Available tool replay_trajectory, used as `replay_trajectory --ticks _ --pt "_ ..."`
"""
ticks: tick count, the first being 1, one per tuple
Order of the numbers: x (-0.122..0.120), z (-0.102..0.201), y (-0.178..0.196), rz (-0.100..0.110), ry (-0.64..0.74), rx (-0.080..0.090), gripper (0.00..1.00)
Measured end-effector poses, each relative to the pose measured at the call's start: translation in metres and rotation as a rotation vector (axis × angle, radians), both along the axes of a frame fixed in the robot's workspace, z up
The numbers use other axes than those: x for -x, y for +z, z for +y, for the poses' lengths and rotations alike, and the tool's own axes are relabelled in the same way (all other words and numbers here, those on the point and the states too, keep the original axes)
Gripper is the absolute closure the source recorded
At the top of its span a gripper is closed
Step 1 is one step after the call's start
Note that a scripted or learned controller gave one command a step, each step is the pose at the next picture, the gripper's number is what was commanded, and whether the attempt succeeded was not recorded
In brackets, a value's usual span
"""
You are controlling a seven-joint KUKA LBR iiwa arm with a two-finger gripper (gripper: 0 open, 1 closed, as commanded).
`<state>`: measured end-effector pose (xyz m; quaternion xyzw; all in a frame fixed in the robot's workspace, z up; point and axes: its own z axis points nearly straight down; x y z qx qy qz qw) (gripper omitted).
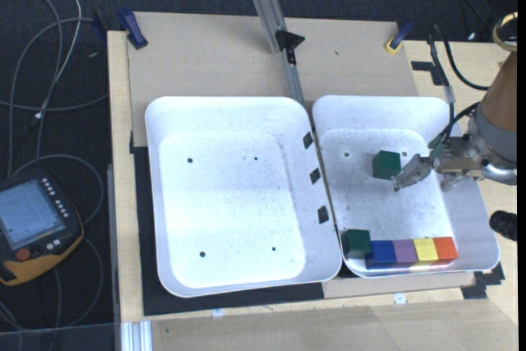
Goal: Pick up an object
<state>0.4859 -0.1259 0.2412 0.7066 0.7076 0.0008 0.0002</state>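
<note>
Over the right bin (329, 117), the claw (408, 173) hangs low beside a green cube (385, 164), one finger just touching its right side; whether the fingers are spread or closed cannot be told. Along the bin's near edge sit a dark green block (356, 242), then blue (380, 251), purple (404, 250), yellow (425, 248) and orange (445, 247) ones in a row.
</note>
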Motion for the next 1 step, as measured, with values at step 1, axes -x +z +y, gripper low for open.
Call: replay_trajectory --ticks 1 --pt "-0.0767 0.0559 0.0856 -0.011 0.008 0.000 0.00"
